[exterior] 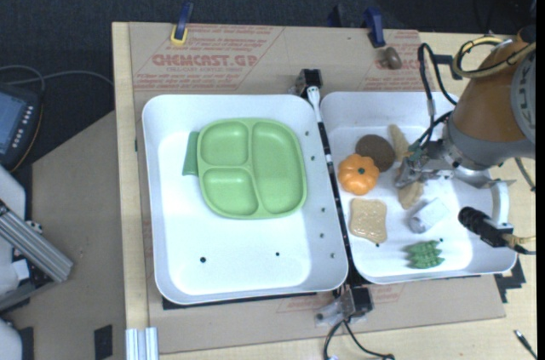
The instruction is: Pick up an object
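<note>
A: We have the fingers of the two-finger gripper [411, 174] down in the right-hand shallow white bin [375, 265], set narrow, tips low. Whether they have closed on anything we cannot tell; nothing sits plainly between them.

B: What lies nearest?

A: The tan, elongated bread-like piece [412, 194], just below the tips and perhaps touching them. Its long axis runs roughly up and down our view, leaning slightly. So we judge the coming move as a short drop onto it, closing across the narrow way.

B: Let us count, left to right.

A: In the left-hand shallow white bin [170, 265]: one light green plastic tray with three compartments [251, 167], nothing in them. In the right bin: one orange toy pumpkin [358, 174], one beige square cracker [369, 220], one dark brown round cookie [375, 150], one pale tan stick [398, 140] above the gripper, the tan piece under it, one small white-grey block [425, 216], and one green leafy toy [423, 254].

B: Seven there, then, and a single arm reaching them from the right.
</note>
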`<state>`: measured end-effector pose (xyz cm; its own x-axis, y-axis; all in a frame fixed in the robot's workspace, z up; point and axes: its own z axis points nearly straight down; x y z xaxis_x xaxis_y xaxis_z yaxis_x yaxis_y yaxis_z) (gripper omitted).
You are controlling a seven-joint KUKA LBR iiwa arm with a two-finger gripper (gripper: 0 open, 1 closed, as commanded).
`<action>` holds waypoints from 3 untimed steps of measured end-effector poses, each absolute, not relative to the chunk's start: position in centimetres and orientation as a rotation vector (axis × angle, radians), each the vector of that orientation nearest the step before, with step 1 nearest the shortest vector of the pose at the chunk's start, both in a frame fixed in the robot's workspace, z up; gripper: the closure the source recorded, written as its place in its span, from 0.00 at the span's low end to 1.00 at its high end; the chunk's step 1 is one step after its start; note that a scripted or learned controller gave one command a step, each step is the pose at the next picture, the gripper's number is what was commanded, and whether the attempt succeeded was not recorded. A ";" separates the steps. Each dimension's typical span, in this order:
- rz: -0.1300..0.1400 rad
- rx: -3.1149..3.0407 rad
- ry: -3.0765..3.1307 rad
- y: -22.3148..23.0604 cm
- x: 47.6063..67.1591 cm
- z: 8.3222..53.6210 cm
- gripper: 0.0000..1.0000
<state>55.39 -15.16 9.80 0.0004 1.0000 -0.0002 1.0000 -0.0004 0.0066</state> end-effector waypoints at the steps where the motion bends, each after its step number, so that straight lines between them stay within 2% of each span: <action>1: 0.005 2.215 2.218 -14.7 55.5 16.1 1.00; 2: 0.005 2.215 2.219 -14.3 55.9 20.5 1.00; 3: 0.004 2.217 2.220 -14.3 56.0 22.6 1.00</action>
<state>56.00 -14.31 22.64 -0.0014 1.0000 -0.0015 1.0000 0.0014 0.0049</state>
